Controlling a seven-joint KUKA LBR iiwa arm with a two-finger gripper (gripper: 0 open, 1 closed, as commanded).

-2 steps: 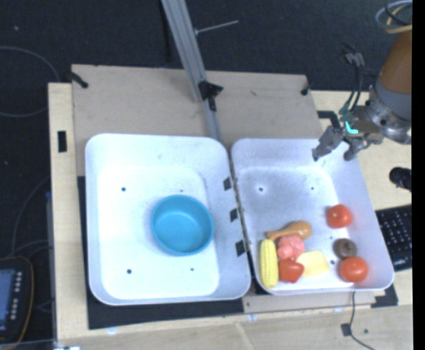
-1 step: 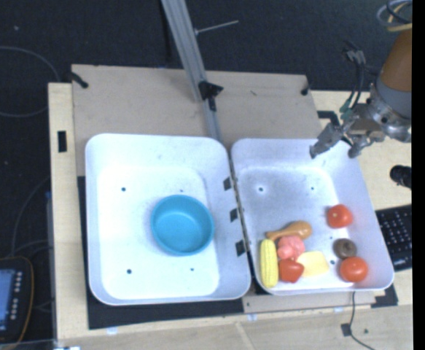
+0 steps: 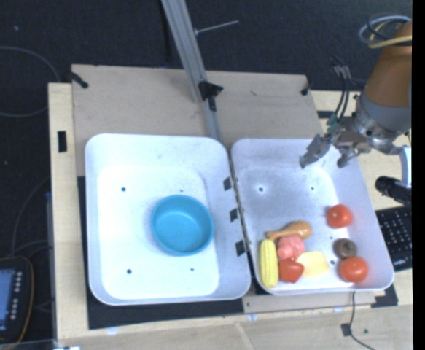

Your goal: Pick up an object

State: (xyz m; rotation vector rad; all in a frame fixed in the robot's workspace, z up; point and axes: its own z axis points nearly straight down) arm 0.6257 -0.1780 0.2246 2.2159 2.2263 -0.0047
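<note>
Plastic toy food lies in the near part of the right shallow white bin point(image 3: 270, 162), the closest group to the camera. At the near rim I see a yellow corn cob with a ribbed surface point(image 3: 268, 262), and touching it a small red pepper-like piece point(image 3: 290, 270) and a pale yellow smooth block point(image 3: 315, 263). Just behind them sits a pink lumpy piece point(image 3: 291, 246), and behind that an orange-brown elongated piece with a rounded end point(image 3: 292, 231). To the right, a glossy round red tomato point(image 3: 353, 269) rests near the rim, with a small dark brown ring like a doughnut point(image 3: 344, 249) just beside it. A second round red tomato point(image 3: 338, 216) lies a little further back, apart from the others.

In the left shallow white bin point(image 3: 117, 159) stands a round light blue plastic bowl point(image 3: 182, 224), smooth and upright, near the middle. Both bins have rounded corners and rest side by side on the pale wooden worktop point(image 3: 139, 97).

Further back, the grey metallic end effector point(image 3: 327, 154) hangs over the far right corner of the right bin, well apart from the toy food. Its two fingers are spread apart and nothing is between them. Above it the arm shows its orange band point(image 3: 391, 71). A slim grey metal rail point(image 3: 185, 39) crosses the far worktop at a slant.
</note>
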